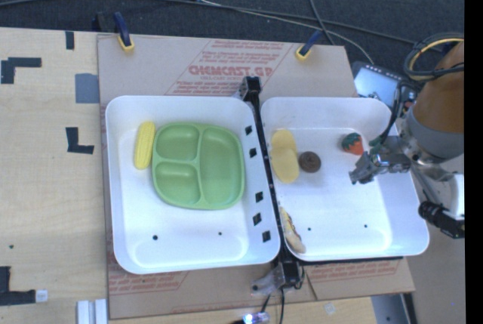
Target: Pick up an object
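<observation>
The right bin (377, 236) holds a pale yellow oblong piece (284, 155) at its left side and a small brown round piece (309, 161) just right of it. A red and green strawberry-like toy (352, 141) lies farther right, and a tan object (293, 233) rests against the bin's lower left wall. My gripper (364, 169) hangs over the right part of this bin, just below and right of the strawberry toy, with nothing visible between its fingers.
The left bin (128, 239) carries a green divided plate (199, 165) and a yellow corn cob (143, 145) to its left. A black divider (259, 164) runs between the bins. Cables cross the dark floor behind, and clamps hold the board's far edge.
</observation>
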